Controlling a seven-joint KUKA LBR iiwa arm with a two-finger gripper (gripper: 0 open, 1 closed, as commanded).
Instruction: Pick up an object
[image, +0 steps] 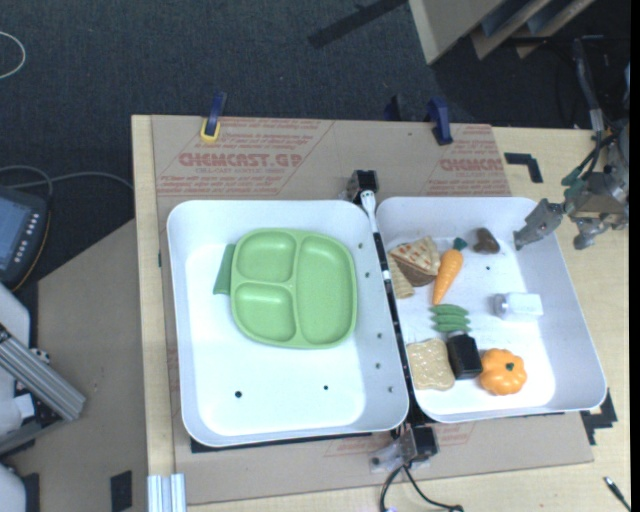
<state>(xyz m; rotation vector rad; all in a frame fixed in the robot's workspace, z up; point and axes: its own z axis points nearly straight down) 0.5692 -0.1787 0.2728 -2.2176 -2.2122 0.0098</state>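
The gripper (560, 225) is hovering over the right bin's (585, 340) far right rim, its fingers spread apart and grasping nothing. The toy carrot (447, 275) is lying well left of them, its long axis slanting.

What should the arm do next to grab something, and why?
Probably swing the tool left over the right bin and lower toward one item, perhaps the white block. The tool sits at that bin's upper right edge with nothing between its fingers, and the block lies apart from its neighbours.
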